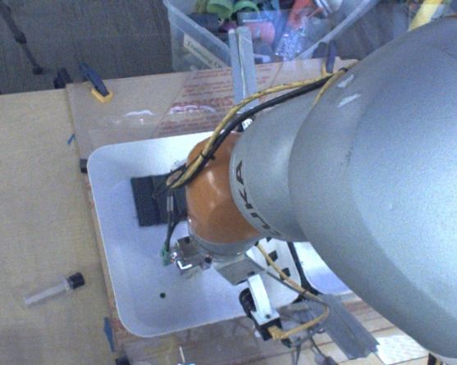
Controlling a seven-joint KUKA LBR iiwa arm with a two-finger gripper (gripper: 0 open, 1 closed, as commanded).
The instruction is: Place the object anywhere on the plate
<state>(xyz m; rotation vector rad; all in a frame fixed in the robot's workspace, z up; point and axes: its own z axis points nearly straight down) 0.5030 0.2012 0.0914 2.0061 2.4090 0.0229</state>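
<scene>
Your grey KUKA arm (378,192) reaches in from the right and bends down over the shallow white bin (123,232), its orange wrist band (214,200) above the bin's middle. The wrist hides the gripper, so you cannot tell its state. A flat black rectangular object (148,200) lies in the bin, just left of the band.
</scene>
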